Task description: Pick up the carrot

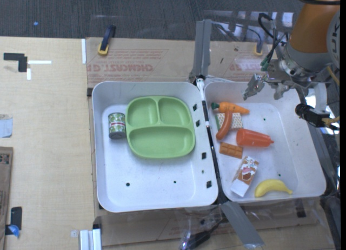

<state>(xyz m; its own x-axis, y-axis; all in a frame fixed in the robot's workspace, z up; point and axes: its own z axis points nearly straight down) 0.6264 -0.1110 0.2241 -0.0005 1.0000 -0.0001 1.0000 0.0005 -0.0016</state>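
Observation:
The carrot (pixel 235 108) lies in the right bin (pixel 303 151) near its back left corner, orange with a small green stub pointing left. My gripper (pixel 266 89) hangs over the bin's back edge, up and to the right of the carrot and apart from it. Its fingers (pixel 252 87) stand open with nothing between them.
Beside the carrot lie a sausage (pixel 223 127) with a tan piece, a red-orange bottle-shaped toy (pixel 253 138), an orange block (pixel 231 150), a small carton (pixel 245 176) and a banana (pixel 273 188). The left bin (pixel 108 178) holds a green divided plate (pixel 160 126) and a can (pixel 116 125).

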